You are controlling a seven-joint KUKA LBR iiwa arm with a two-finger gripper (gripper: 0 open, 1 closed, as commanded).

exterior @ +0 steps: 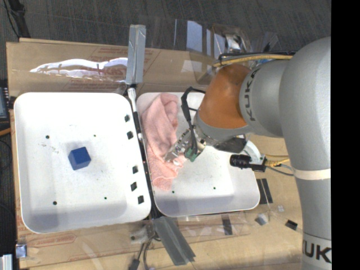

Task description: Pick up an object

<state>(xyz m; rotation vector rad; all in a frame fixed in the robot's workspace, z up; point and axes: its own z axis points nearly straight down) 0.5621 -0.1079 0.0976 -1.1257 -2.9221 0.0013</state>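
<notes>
A crumpled pink cloth lies along the left side of the right bin. A small blue cube sits in the left bin, left of its middle. My gripper is down in the right bin at the cloth's right edge, with its tips touching or pinching a fold of the pink fabric. The grey arm with its orange band comes in from the right and covers the right bin's upper right part.
A grey divider strip with black clips runs between the two bins. Cables trail off the wrist to the right. Cardboard and clear plastic lie behind the bins.
</notes>
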